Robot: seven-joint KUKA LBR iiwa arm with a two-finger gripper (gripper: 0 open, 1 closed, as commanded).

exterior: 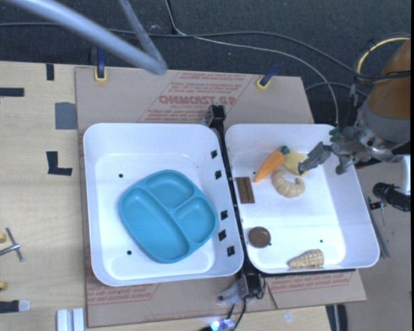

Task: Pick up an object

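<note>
The right bin (345,205) holds several toy foods. An orange carrot (269,165) lies beside a yellow piece (292,161), with a beige curved pastry (288,183) just below them. A brown bar (245,189) lies near the divider, a round brown piece (259,236) sits lower down, and a pale corn cob (306,258) rests at the front wall. My gripper (328,161) hangs over the bin's upper right, just right of the yellow piece. It is open, with nothing between its fingers.
The left bin (100,150) holds a blue divided plate (168,215). A black divider clip strip (223,185) runs between the bins. Cables (310,74) trail behind the bins, and a grey pole (76,19) crosses the top left.
</note>
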